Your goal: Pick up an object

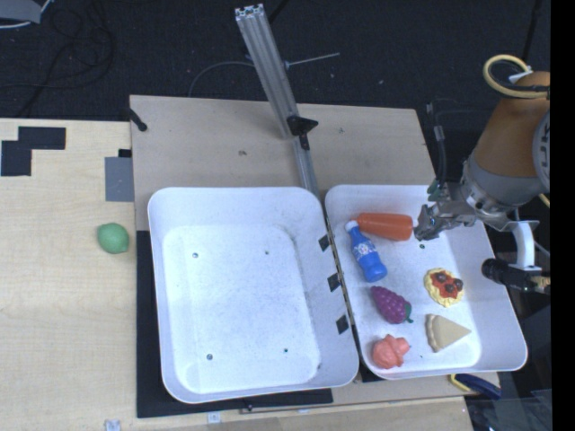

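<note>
Table (63, 330): pale wood, carrying two shallow white bins side by side on a dark mat.
Left bin (171, 206): the larger tray, its speckled floor bare of objects.
Right bin (503, 348): touches the left bin along a shared edge with black clips; it holds all the toy food.
Arm (508, 146): grey with an orange band, reaching in from the right over the upper right corner of the right bin.
Metal rail (269, 70): a slanted aluminium bar running down to the top of the seam between the bins.
Jaws (426, 224): low over the right bin's upper part, just beside the right end of the orange carrot; whether they are open or closed cannot be told, and nothing is seen between them.
Orange carrot (384, 225): lies flat across the top of the right bin.
Blue bottle (366, 252): lies tilted just below the carrot's left end.
Purple grapes (392, 304): below the bottle, mid-bin.
Bread wedge (445, 332): tan, near the lower right of the bin.
Pizza piece (444, 286): yellow with red spots, above the wedge.
Pink toy (389, 351): at the lower edge, below the grapes.
Green ball (113, 238): on the table, well apart, left of the left bin.
</note>
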`<state>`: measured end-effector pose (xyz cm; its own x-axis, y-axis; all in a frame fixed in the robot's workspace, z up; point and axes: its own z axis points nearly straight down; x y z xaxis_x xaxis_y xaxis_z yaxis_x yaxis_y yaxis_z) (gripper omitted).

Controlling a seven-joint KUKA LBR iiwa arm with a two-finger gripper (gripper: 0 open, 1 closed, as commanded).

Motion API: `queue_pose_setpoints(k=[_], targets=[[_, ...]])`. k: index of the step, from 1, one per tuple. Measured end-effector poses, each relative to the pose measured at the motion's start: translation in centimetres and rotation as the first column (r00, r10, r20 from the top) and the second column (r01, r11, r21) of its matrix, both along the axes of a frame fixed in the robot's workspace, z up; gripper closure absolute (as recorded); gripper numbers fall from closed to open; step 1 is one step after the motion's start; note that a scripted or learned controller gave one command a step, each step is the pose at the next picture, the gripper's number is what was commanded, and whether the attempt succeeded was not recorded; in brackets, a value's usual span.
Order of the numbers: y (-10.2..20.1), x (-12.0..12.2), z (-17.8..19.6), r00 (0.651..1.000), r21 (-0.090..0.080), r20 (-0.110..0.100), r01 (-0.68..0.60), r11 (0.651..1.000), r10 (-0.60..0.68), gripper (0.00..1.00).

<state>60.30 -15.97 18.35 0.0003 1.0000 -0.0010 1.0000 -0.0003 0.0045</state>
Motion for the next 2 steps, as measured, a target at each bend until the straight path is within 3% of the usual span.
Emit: queue_pose_setpoints(k=[1, 2], targets=[[-0.1, 0.0, 2.9, 1.0, 0.001, -0.002, 0.0, 1.0, 0.0, 1.0], [5.6, 0.2, 2.2, 1.0, 0.002, -0.005, -0.004, 1.0, 0.004, 1.0]])
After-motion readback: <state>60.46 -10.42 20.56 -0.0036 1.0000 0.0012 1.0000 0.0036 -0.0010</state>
